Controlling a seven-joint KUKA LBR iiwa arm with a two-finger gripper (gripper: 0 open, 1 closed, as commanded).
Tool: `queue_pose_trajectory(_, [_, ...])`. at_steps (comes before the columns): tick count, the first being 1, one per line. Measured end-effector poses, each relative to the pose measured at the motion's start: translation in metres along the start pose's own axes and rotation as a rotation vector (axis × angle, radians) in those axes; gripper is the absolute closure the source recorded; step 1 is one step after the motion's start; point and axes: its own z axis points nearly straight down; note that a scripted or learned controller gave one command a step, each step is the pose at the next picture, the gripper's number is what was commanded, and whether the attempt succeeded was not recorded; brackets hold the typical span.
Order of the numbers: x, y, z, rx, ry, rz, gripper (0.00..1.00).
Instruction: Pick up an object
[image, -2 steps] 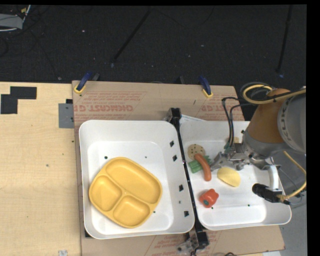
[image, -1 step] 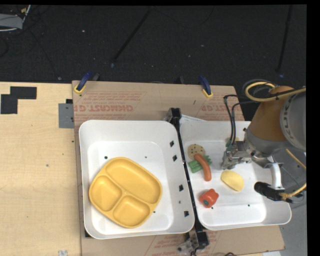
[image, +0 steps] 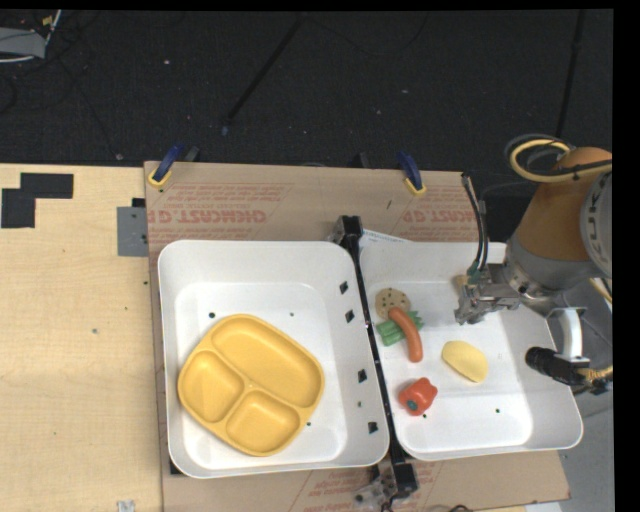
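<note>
Closest to the camera, in the left bin (image: 190, 270), lies a yellow plate (image: 250, 383) with three sections. It sits low in that bin, a little toward the left wall.

In the right bin (image: 540, 425) the red pepper (image: 418, 396) is the nearest toy, close to the dividing wall between the two bins. Just up and to the right of it rests a pale yellow potato-shaped piece (image: 466, 361), lying apart from the pepper. A little farther back, an orange carrot (image: 406, 333) lies slanted on top of a green piece (image: 393, 332). Touching the carrot's upper end is a round tan cookie (image: 391, 299) with dark spots.

The gripper (image: 477, 303) hangs over the back right part of the right bin, above the potato-shaped piece and well to the right of the carrot. Nothing sits between its tips. I cannot tell whether the pincer is spread or pressed together.

Behind it rises the grey arm (image: 560, 235) with its orange band. Farther back, brown cardboard (image: 280, 200) lies under both bins, pinned by two blue and yellow clamps (image: 412, 176).
</note>
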Motion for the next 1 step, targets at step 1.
queue_pose_trajectory(1, [-0.0096,0.0011,-0.0484,-0.001,0.000,0.000,1.00])
